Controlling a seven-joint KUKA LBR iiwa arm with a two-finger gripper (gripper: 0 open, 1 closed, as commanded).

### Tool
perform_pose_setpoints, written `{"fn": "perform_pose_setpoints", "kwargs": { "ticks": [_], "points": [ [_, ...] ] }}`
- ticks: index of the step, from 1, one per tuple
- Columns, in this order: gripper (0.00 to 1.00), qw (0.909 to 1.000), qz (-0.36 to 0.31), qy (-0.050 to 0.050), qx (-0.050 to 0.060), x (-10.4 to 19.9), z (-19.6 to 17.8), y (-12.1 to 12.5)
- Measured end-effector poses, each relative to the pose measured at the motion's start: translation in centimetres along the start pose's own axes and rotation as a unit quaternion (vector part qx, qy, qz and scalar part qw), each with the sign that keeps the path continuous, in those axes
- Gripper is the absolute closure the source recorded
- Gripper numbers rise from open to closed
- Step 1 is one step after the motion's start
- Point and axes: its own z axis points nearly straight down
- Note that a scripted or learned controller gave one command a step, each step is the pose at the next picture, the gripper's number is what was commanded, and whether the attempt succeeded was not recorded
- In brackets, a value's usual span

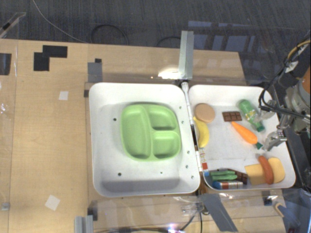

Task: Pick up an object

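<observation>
The right bin (228, 93) holds a round tan cookie (205, 112), a yellow banana (202, 132), a brown chocolate bar (232, 116), a green bottle (250, 112), an orange carrot (244, 133), a red sausage (266, 169) lying on a yellow block (257, 171), and a pack of markers (224, 176). My gripper (272, 141) hangs over the bin's right side, just right of the carrot's tip and above the sausage. It holds nothing that I can see.
The left bin (104, 130) contains a green divided plate (149, 131). A metal divider (190, 125) runs between the bins. The arm and its cables (291, 101) fill the space over the right rim.
</observation>
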Motion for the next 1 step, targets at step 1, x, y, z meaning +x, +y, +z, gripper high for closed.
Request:
{"fn": "perform_pose_setpoints", "kwargs": {
  "ticks": [1],
  "points": [
    [0.0, 0.9978, -0.067, -0.002, 0.001, -1.47, 14.98, 0.11]
  ]
}}
